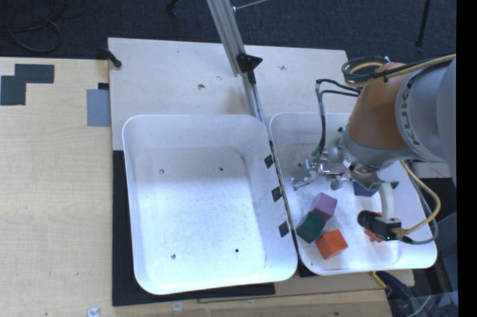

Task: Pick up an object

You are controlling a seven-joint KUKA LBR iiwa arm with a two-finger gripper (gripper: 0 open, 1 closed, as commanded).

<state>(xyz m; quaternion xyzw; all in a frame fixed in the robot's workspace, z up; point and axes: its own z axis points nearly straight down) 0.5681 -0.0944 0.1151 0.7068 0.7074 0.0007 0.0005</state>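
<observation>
In the right bin, three blocks cluster near the left wall: a purple block, a dark green block just below it, and an orange block nearest the front. A blue object peeks out from under the arm's wrist, mostly hidden. My gripper hangs low in the right bin, just above and slightly left of the purple block. No block shows between its metal parts.
The left bin lies beside the right one, with black clips on the shared wall. A slanted aluminium rail rises behind the bins. Cables and a red-black fitting trail from the arm over the right bin's right side.
</observation>
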